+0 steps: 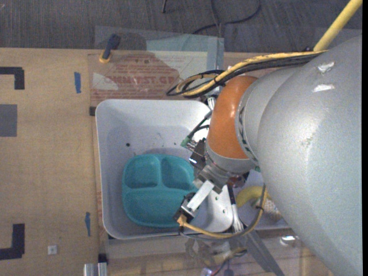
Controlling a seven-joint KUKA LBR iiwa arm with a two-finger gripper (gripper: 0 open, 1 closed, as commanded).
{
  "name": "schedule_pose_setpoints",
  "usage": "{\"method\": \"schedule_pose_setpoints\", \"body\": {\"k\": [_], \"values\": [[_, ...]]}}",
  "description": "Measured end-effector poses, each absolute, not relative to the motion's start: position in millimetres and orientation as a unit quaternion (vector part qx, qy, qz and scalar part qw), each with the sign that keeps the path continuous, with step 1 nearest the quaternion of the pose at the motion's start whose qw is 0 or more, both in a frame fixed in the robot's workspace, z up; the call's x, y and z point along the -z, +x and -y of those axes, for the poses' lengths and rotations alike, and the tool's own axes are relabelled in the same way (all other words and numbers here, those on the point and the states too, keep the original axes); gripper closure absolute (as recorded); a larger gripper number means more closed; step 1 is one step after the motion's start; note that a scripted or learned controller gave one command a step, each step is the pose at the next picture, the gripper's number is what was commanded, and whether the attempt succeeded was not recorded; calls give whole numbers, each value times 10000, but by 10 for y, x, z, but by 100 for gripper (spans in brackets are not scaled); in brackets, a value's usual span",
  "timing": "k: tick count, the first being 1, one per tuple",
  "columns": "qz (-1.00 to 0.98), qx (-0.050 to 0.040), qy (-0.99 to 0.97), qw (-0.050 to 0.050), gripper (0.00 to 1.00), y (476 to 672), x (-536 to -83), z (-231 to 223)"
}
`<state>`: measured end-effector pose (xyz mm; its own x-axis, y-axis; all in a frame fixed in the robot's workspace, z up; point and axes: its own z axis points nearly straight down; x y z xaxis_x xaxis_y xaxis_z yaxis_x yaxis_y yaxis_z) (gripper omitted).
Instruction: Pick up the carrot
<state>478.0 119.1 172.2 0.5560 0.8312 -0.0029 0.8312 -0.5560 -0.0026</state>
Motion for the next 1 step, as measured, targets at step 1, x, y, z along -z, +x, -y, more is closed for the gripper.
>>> {"method": "schedule_pose_setpoints", "body": {"k": [1], "values": [[3663,-21,-9305,3,100,4781,-1573,-1519]]}}
